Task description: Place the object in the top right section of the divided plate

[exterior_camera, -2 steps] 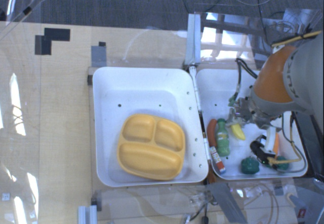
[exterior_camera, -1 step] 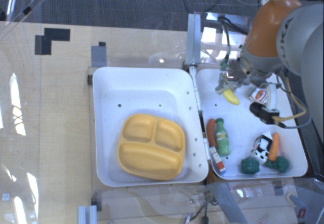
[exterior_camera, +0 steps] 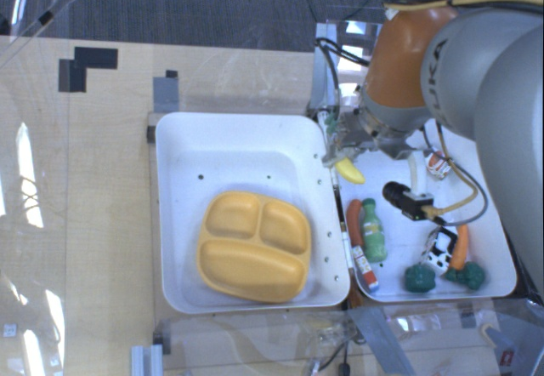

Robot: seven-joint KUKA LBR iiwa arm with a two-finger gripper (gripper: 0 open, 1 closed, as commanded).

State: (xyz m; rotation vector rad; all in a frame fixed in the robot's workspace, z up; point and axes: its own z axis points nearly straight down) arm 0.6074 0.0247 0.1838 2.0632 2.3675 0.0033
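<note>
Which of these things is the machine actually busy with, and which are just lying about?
In the job:
divided plate, yellow, in the left bin
small yellow object right under the gripper

Lying about in the right bin:
green bottle
carrot
broccoli
toy cow

The yellow divided plate (exterior_camera: 253, 245) looks like smooth matt plastic; the white bins (exterior_camera: 238, 145) look glossy.
</note>
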